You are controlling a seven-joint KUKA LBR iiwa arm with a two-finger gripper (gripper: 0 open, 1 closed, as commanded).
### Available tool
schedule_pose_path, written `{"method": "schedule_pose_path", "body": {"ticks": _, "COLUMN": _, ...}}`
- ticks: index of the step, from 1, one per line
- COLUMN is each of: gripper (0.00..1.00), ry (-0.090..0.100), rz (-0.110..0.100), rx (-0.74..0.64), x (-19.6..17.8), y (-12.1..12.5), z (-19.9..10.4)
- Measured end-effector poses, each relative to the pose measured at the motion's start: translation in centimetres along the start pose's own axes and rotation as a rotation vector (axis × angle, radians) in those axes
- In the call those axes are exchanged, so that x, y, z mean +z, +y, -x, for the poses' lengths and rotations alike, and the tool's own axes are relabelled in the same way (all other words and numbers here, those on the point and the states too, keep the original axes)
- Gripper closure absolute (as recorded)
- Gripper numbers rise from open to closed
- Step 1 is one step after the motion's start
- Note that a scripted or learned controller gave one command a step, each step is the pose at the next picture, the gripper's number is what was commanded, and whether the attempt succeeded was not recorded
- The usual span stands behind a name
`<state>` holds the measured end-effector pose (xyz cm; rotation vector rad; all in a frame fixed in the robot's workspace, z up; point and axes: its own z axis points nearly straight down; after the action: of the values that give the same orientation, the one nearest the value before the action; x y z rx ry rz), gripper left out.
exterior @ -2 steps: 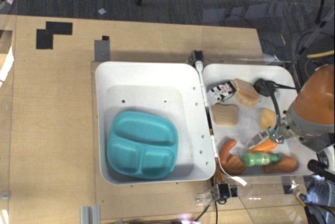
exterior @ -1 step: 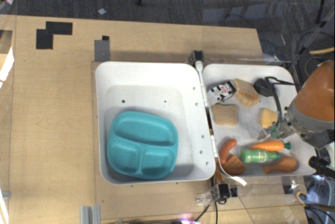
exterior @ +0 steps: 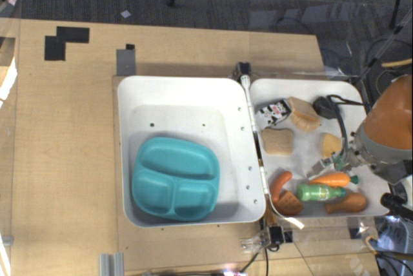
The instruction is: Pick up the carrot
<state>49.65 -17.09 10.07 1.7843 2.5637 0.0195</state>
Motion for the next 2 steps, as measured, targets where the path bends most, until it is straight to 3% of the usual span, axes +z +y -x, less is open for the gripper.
{"method": "schedule_pose_path", "body": {"ticks": 1, "gripper": 0.00, "ry": 0.007, "rz": -0.012, "rx": 0.145, "x": 1.2, "y": -1.3, "z": 1.8}}
{"method": "schedule_pose_path", "body": {"ticks": 2, "gripper": 1.00, "ry": 0.001, "rz": -0.002, "rx": 0.140, "x": -0.1, "y": -0.8, "z": 1.9}}
